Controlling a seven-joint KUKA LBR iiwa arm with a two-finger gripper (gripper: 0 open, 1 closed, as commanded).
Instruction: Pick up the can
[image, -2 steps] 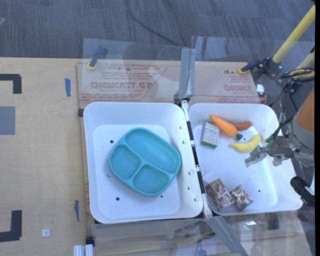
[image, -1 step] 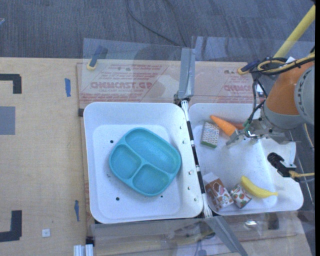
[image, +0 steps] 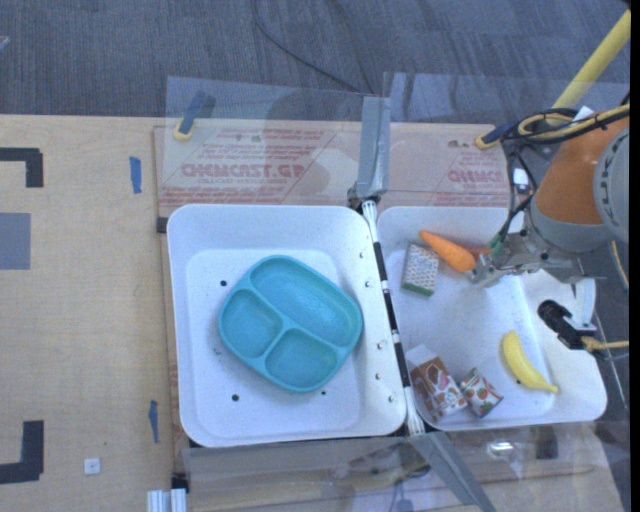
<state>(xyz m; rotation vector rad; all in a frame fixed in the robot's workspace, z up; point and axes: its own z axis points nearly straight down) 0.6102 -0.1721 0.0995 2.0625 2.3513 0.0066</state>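
**Op:** Hand is low in the right bin, at the carrot tip. I cannot tell how wide it stands; the wrist covers it.

**Obs:** Where's the can?

**Op:** I can't make it out. Past the carrot there's a speckled packet, and farther off a banana and cartons.

**Obs:** Advice?

**Op:** I'd confirm the target before closing. The arm hides one corner of the bin, and the can may be there.
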